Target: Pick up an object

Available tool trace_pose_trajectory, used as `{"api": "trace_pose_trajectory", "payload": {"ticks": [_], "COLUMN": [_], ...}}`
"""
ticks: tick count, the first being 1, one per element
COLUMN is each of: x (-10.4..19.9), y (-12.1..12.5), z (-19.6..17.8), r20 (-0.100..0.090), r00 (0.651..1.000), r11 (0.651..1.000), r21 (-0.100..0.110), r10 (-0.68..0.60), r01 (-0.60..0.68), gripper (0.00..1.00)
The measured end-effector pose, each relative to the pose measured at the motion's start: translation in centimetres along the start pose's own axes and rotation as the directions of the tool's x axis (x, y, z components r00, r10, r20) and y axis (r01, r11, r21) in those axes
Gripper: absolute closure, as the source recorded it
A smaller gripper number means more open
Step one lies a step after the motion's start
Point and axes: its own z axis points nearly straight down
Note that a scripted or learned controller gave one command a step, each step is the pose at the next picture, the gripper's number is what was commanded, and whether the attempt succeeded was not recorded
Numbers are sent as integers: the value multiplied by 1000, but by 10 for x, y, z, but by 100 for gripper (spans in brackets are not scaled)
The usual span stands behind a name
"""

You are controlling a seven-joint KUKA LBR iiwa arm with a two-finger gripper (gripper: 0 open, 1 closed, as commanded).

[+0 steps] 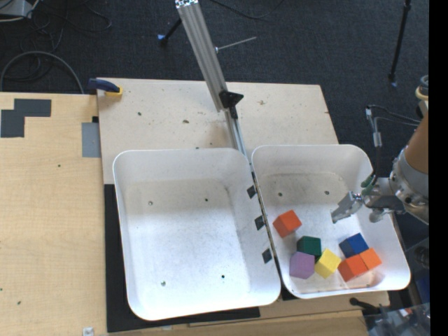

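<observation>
Several small blocks lie in the right bin (308,161). An orange block (287,222) sits alone near the divider. A green block (309,246), a purple block (302,264) and a yellow block (327,262) cluster toward the front. A blue block (353,244), a red-orange block (353,267) and another orange block (371,258) crowd the front right corner. My gripper (362,211) hangs over the bin's right side, just above and behind the blue block. It is open, with nothing between its fingers.
The left bin (140,170) stands beside the right one, sharing a divider with black clips (258,221). A slanted aluminium rail (207,54) rises behind the bins. A blue-and-yellow clamp (105,86) lies at the bench's back left.
</observation>
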Motion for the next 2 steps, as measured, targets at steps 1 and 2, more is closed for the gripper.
{"api": "trace_pose_trajectory", "payload": {"ticks": [1, 2], "x": [-59, -60], "y": [4, 3], "z": [145, 137], "r20": [-1, -2], "r00": [1000, 1000], "r11": [1000, 1000], "r21": [4, 9], "r10": [-1, 6], "r01": [1, -6], "gripper": [0, 100]}}
